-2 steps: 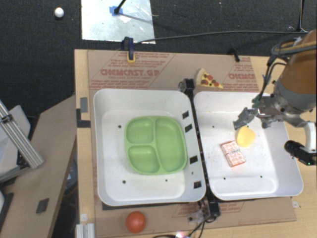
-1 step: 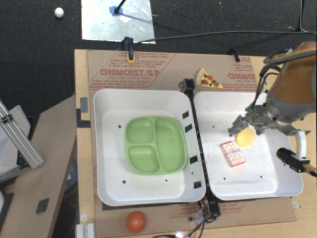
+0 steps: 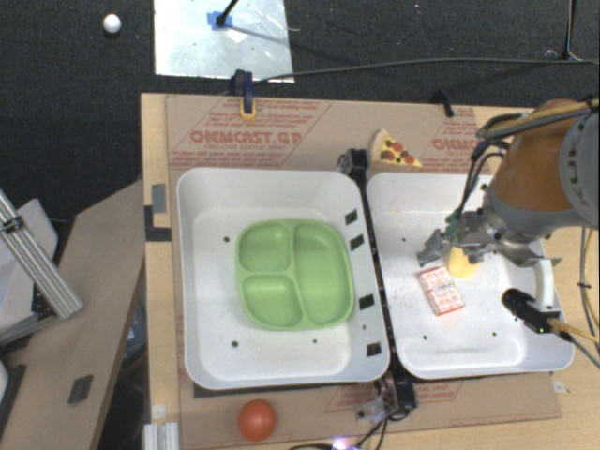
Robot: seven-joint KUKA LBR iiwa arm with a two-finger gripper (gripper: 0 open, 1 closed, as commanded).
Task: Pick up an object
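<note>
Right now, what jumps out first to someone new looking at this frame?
The bright green divided tray in the middle of the left bin draws the eye first. Next comes the arm's orange band at the right, with the claw low in the right bin beside a yellow object and a small pink-and-white box. Outside the bins, a toy pizza slice lies on the board behind them and an orange ball in front.

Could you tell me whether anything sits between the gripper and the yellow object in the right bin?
Nothing visible does. The gripper hangs right at the yellow object, and the pink box lies beside it, nearer the camera.
</note>
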